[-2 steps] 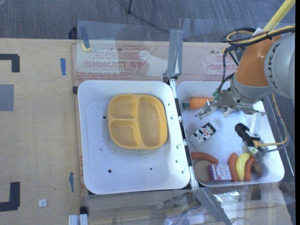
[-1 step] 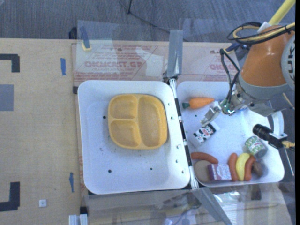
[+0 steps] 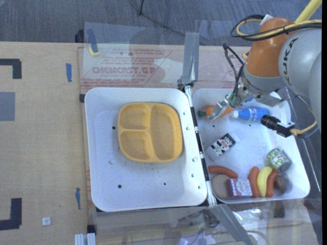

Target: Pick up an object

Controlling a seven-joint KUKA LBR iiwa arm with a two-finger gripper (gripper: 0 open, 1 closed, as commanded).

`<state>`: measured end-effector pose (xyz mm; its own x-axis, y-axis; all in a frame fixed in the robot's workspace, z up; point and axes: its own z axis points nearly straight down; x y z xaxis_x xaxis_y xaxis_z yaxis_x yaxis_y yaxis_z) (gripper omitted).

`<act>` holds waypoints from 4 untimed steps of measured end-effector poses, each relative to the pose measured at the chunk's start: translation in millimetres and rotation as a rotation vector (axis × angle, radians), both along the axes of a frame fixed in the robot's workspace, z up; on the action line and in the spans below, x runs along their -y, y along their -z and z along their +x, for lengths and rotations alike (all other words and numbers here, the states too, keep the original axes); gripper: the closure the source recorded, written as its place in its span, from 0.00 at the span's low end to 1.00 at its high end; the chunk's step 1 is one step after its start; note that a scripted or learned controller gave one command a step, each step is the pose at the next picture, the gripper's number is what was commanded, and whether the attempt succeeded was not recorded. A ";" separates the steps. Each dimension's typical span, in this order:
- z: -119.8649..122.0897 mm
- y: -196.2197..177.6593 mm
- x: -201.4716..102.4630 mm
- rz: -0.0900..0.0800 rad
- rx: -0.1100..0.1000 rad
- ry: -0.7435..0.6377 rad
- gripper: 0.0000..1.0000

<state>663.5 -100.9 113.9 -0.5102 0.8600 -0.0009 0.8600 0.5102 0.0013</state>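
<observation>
Two white bins (image 3: 102, 188), one yellow plate (image 3: 150, 132)

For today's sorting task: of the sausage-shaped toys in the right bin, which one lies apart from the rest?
The red sausage lying crosswise left of the pile, above the pink box. The other two stand lengthwise flanking the yellow banana near the bin's front right corner.

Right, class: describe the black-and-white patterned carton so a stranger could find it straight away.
Look in the right-hand white bin, the one holding the toy food. Near its middle, alone on bare floor, lies the small carton, tilted. It is the sole black-and-white item among coloured neighbours.
</observation>
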 end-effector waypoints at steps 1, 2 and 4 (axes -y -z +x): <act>2.1 -8.8 0.7 0.000 0.004 0.001 1.00; 4.3 23.4 34.1 0.000 -0.001 0.122 1.00; -0.1 27.9 54.6 0.005 -0.012 -0.087 0.00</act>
